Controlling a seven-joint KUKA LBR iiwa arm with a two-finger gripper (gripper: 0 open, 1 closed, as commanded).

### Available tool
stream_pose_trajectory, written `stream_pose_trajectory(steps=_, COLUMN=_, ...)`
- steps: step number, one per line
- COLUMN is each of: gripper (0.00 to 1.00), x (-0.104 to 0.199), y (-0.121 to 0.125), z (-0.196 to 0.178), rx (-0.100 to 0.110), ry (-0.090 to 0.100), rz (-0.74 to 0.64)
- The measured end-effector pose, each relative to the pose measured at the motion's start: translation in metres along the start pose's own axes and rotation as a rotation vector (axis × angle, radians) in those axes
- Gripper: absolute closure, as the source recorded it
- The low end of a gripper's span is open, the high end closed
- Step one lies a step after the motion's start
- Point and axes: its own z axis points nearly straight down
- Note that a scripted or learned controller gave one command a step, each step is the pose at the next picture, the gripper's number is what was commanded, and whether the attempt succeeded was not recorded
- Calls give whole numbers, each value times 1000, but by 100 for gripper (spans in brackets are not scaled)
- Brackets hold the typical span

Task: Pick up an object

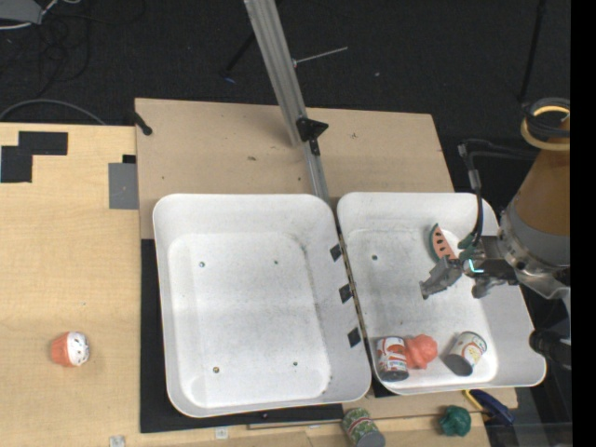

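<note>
At the right bin's (521, 380) front edge lie two cans (392, 357) and a soft pink lump (422, 350): light, round, slippery. The gripper (445, 277) hovers open, empty.

Count from the overhead view:

- White bins: 2, side by side: left bin (244, 305), right bin (400, 250).
- Items in the right bin: 4.
  - 1 red-labelled can (392, 357), lying on its side
  - 1 pink-red lumpy item (422, 350), touching that can
  - 1 tin with a pale label (464, 353), tipped over
  - 1 watermelon-slice piece (441, 242), near the bin's far right side
- Loose items on the bench outside the bins: 3.
  - 1 orange-and-white ball-like item (70, 349), left side
  - 1 dark can (360, 426), front edge
  - 1 green lumpy item (454, 421), front edge
- Black clips along the seam between the bins: 3.
- Aluminium rail (282, 80) behind the bins: 1.
- Arms: 1, with 1 gripper (458, 279).
</note>
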Motion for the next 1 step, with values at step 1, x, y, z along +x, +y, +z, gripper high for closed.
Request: stream_pose_trajectory(steps=1, gripper=0, x=-1, y=0, z=-1, rx=-4, ry=-1, rz=4)
